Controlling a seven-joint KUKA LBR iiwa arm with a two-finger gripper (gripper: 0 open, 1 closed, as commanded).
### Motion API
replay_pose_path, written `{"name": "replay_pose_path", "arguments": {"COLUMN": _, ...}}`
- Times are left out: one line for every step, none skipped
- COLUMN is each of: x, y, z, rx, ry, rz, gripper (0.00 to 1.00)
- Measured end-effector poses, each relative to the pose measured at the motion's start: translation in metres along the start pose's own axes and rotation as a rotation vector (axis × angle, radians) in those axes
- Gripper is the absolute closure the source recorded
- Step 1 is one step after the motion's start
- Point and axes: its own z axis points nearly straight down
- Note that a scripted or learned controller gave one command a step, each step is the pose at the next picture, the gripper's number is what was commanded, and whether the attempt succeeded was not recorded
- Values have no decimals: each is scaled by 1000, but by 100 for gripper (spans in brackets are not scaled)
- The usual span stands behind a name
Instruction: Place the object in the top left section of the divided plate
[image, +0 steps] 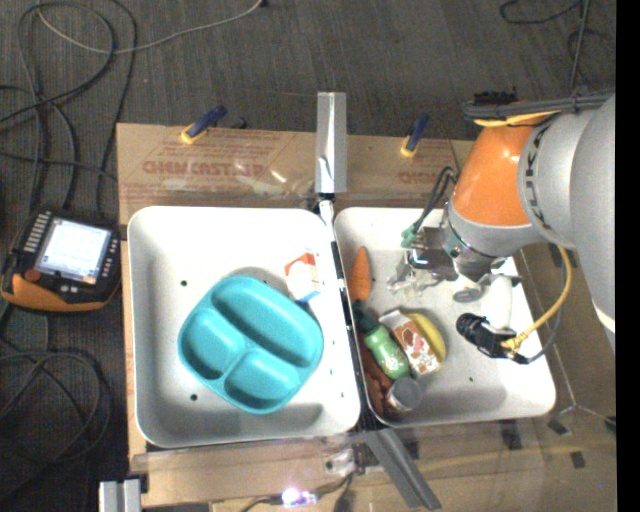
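One smooth teal plastic plate (252, 344), rounded and split into three sections, lies tilted in the left bin (160, 300). A small white-and-orange carton (302, 276) rests at the plate's upper rim. The right bin (520, 390) holds one tapered carrot (360, 274), one green bottle (385, 350) and one yellow-edged packet (420, 340). The gripper (425, 268) hangs over that bin's top edge; I cannot tell its state.

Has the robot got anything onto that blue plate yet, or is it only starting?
Only starting. The plate in the left bin holds nothing. The gripper hovers over the right bin, where the carrot and banana lie. Grasping, carrying and placing all remain.
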Motion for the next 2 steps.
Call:
{"name": "replay_pose_path", "arguments": {"x": 92, "y": -54, "z": -62, "rx": 0, "ry": -3, "rz": 19, "gripper": 100}}
{"name": "replay_pose_path", "arguments": {"x": 164, "y": -61, "z": -58, "rx": 1, "ry": -4, "rz": -4, "gripper": 100}}
